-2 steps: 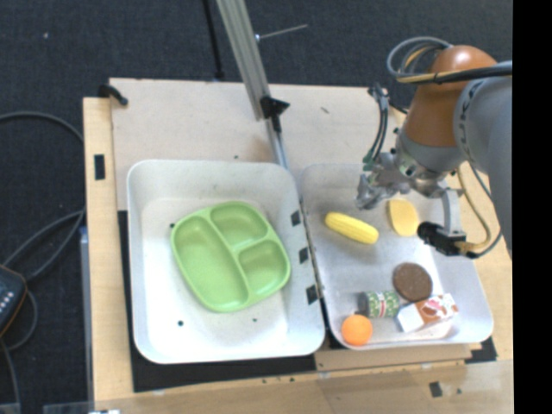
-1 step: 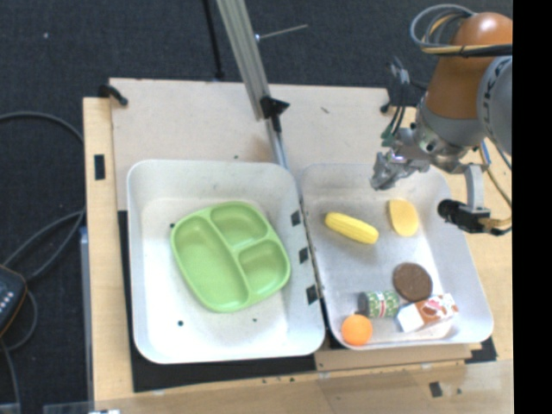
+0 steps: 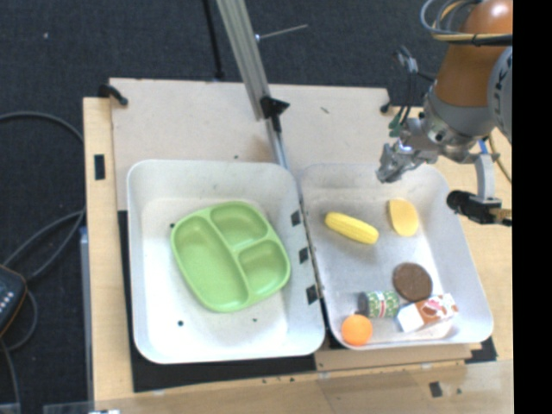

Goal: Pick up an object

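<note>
My gripper point(image 3: 391, 167) hangs over the far edge of the right bin point(image 3: 345, 179), above and a little left of a pale yellow oval piece point(image 3: 403, 217). Nothing shows between its fingers. A yellow corn-like object point(image 3: 351, 228) lies left of that piece. Nearer the front sit a brown round disc point(image 3: 412, 280), a small green-and-white can point(image 3: 380, 304), an orange ball point(image 3: 356, 329) and a white-and-red carton point(image 3: 429, 313).
The left bin point(image 3: 147, 231) holds a green divided plate point(image 3: 229, 254). A slanted metal post point(image 3: 246, 50) rises behind the bins and meets the divider between them. The bench edge runs along the front.
</note>
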Controlling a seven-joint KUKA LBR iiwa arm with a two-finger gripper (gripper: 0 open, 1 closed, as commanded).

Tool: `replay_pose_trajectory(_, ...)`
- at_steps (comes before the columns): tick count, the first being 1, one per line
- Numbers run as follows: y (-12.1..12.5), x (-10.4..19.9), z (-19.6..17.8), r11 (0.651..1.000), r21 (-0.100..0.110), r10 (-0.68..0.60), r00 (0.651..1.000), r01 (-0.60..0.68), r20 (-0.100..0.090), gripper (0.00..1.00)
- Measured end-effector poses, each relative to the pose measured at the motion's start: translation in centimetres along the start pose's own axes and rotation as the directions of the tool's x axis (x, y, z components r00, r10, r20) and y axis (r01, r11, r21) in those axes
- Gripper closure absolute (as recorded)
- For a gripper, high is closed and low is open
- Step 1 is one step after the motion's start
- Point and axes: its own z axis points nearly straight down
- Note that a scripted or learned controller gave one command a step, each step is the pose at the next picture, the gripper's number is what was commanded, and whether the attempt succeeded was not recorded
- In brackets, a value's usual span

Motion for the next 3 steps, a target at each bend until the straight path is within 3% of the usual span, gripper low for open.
replay_pose_trajectory(1,-0.8,5.1,1.0,1.000,0.005,-0.006,1.000,0.006,-0.002,1.00)
replay_pose_trajectory(3,-3.2,14.3,-0.6,1.000,0.004,-0.009,1.000,0.009,-0.003,1.00)
